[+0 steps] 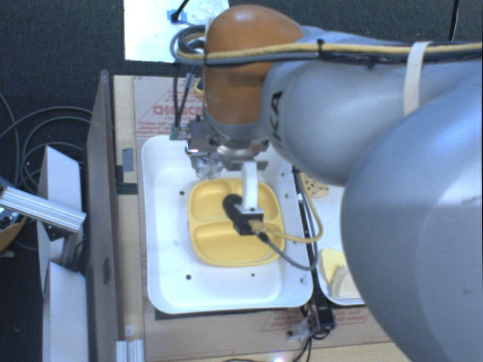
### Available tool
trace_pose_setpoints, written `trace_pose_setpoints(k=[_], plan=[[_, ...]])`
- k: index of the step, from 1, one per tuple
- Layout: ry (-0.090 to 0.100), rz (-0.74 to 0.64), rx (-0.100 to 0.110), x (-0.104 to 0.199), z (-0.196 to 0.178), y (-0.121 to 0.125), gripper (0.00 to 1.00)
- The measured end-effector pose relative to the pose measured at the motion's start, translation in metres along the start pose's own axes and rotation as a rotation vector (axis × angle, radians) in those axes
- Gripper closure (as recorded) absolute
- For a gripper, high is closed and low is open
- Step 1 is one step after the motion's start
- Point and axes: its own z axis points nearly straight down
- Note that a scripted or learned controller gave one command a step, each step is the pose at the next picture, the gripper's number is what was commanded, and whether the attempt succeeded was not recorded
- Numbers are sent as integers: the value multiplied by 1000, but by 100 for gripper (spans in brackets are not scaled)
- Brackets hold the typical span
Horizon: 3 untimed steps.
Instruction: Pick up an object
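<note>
Yellow divided plate lies flat at centre of the left white bin, centre-left of frame. Hand sits over the plate's upper edge; whether it is open or closed cannot be told. Pale yellow object lies in the right bin, lower right.

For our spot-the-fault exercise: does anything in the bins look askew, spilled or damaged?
Nothing stands out. The yellow divided dish lies flat and whole in the left bin, with nothing spilled around it. The arm hides much of the right bin.
</note>
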Motion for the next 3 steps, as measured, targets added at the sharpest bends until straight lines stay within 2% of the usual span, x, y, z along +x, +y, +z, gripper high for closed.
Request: trace_pose_setpoints(k=[1,2,3], plan=[[-1,1,2,0,0,-1,0],[0,8,-7,-32,-34,80,0],[0,1,2,1,19,100,0]])
